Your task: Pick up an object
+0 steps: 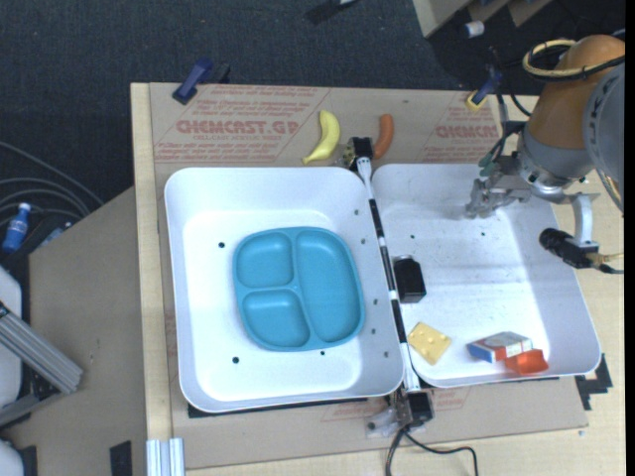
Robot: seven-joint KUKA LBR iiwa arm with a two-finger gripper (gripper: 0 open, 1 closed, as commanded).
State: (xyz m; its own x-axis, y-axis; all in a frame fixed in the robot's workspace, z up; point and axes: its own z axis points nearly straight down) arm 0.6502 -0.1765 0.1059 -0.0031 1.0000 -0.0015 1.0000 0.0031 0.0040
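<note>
banana (322,138) and sausage (383,135) on bench, beyond bins

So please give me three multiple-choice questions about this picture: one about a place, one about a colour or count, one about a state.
1. Where does the divided plate lie?
A. left bin
B. right bin
C. on the bench

2. What colour is the plate?
A. red
B. blue
C. green

3. Where is the tool?
A. over the left bin
B. over the right bin's far end
C. on the cheese wedge

Answers: 1 A, the plate rests in the left bin. 2 B, it is light blue. 3 B, the tool hangs at the far end of the right bin, away from the cheese wedge at the near end.
</note>
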